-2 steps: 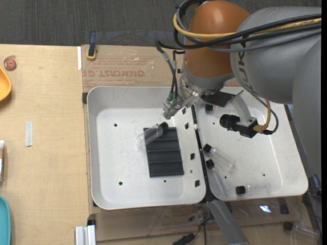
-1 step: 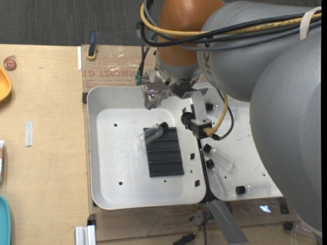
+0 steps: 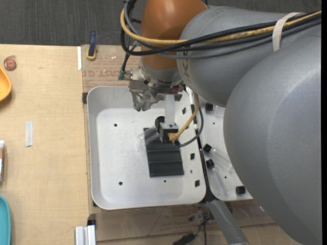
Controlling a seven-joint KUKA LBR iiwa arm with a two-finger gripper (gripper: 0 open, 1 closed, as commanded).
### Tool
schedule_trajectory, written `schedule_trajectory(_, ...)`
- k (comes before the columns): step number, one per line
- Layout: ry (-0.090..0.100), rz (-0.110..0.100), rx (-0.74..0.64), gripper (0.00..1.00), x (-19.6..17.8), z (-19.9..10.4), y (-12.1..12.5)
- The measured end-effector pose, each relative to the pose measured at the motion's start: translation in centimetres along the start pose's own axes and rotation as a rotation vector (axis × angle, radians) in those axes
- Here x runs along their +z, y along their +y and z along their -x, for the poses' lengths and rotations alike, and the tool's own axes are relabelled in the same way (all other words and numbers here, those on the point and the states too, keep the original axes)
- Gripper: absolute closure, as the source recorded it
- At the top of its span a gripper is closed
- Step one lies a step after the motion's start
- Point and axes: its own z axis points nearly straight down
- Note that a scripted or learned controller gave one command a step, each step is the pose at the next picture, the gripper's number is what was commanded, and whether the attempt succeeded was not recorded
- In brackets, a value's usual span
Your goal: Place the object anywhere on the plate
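Observation:
My gripper [image 3: 164, 160] reaches down into the left white bin [image 3: 102, 152], and its dark ribbed end hangs over the middle of the bin floor. A yellow cable loops beside the wrist. The grey arm and its orange band cover the upper right of the view and most of the right bin [image 3: 220, 162]. The bare floor of the left bin around the gripper shows just small dark dots. A yellow-orange rounded dish edge [image 3: 3, 86] sits at the far left on the wooden bench.
The wooden benchtop [image 3: 46, 137] lies left of the bins with a small pale strip [image 3: 28, 134] and a reddish disc [image 3: 9, 63] on it. A teal rim [image 3: 3, 223] shows at the bottom left. A blue clamp [image 3: 92, 44] stands behind the left bin.

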Motion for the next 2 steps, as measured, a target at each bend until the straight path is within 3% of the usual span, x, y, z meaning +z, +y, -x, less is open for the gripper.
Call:
schedule_trajectory(1,0.0,0.0,0.232,1.0,-4.3,-1.9,5.0)
schedule_trajectory(2,-0.001,-0.001,0.102,1.0,-2.2,-1.6,1.1)
